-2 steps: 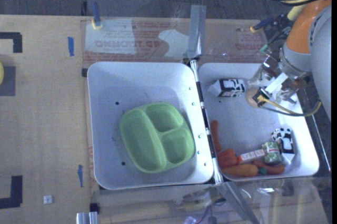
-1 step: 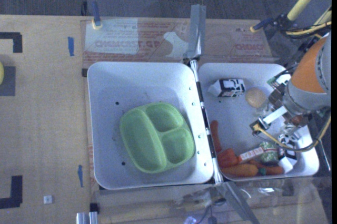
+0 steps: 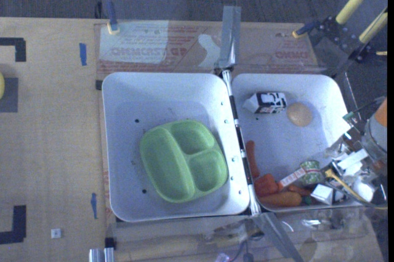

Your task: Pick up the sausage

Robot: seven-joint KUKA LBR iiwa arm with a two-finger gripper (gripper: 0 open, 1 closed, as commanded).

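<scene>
Nothing lifted yet — the sausage (image 3: 250,158) lies against the right bin's (image 3: 326,83) left wall. The gripper (image 3: 345,171) sits low at the near right, its state unclear — approach and grasp remain.

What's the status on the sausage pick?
End effector low at right bin's near right corner. Sausage lies untouched along the divider. Carrot and red toy crowd its near end.

A divided plate (image 3: 183,160) lay in the left bin (image 3: 117,95). In the right bin (image 3: 320,91), a sausage (image 3: 250,159) lay along the left wall, my end effector (image 3: 345,171) at its right side.
</scene>
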